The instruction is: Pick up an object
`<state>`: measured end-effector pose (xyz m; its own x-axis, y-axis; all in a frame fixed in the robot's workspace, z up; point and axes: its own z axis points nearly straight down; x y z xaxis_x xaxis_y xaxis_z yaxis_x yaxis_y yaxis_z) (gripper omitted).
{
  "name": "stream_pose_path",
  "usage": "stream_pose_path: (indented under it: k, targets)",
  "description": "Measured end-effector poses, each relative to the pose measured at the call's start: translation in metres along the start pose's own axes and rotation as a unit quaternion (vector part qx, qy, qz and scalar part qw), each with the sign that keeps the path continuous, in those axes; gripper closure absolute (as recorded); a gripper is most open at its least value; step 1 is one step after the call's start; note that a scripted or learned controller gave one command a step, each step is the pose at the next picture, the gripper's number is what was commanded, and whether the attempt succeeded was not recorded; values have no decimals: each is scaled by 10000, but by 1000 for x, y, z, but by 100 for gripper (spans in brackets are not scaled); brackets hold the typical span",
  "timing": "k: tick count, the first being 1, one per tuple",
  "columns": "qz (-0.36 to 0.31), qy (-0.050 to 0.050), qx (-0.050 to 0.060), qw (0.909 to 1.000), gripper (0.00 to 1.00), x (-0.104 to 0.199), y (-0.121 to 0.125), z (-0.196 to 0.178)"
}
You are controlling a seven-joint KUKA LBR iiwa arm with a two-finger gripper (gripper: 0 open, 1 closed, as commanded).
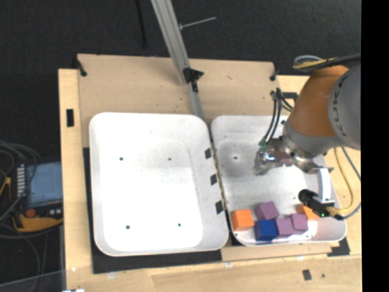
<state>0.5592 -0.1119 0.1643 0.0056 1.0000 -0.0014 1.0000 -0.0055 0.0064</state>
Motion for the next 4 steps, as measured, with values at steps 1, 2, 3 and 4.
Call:
stream_pose_path:
  k: [1, 2, 3, 4]
  targets:
    - [-44, 2, -3, 10000, 100, 6, 4, -46]
    - [-47, 4, 11, 10000, 100, 4, 5, -65]
    - [-64, 9, 20, 10000, 100, 56, 19, -60]
    - [-63, 13, 31, 10000, 100, 111, 14, -58]
